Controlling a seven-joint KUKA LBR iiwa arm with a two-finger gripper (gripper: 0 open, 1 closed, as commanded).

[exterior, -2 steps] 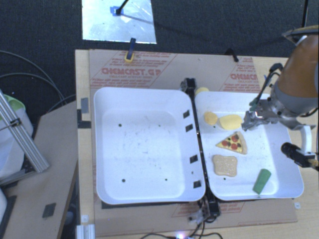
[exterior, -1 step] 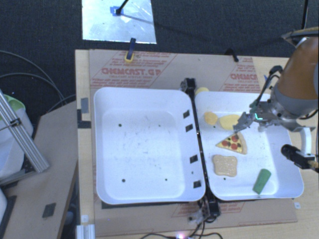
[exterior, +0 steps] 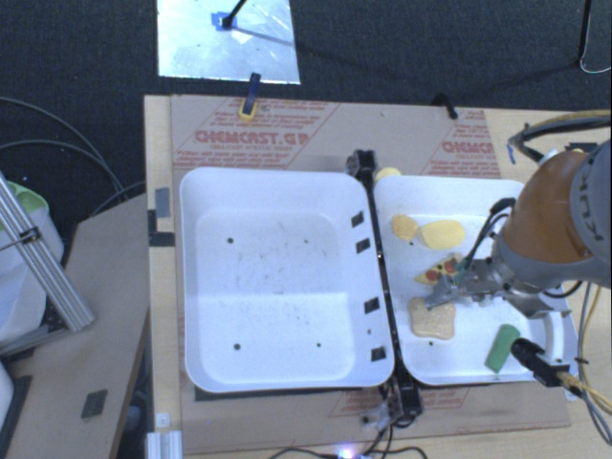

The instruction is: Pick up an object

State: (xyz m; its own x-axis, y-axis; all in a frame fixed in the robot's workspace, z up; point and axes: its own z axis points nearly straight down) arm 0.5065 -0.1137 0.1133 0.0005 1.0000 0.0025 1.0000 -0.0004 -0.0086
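White plastic forms the two shallow bins on the worktop (exterior: 316,122), and the end effector (exterior: 448,293) is low over the right bin (exterior: 406,357), reaching in from the right on the grey arm (exterior: 559,218) with its orange band. Whether it is wide, narrow or closed on anything cannot be told, since the tip is small and dark against the clutter under it.

Touching or just beside the tip, on its left, lies a small red-and-yellow object (exterior: 435,273); whether it is actually gripped cannot be told. Just below the tip rests a tan slice of toast (exterior: 433,320), flat on the bin floor. Above the tip, a little apart, sit a pale yellow oval piece (exterior: 444,233) and, to that one's left, a smaller round yellow piece (exterior: 404,227). Further above, at the bin's top rim, a small yellowish ball (exterior: 387,173) sits beside the black clip joining the bins. Below and to the right of the tip, a green cylinder (exterior: 500,348) lies tilted near the bin's lower right corner.

Well to the left of the end effector is the left bin (exterior: 191,285).
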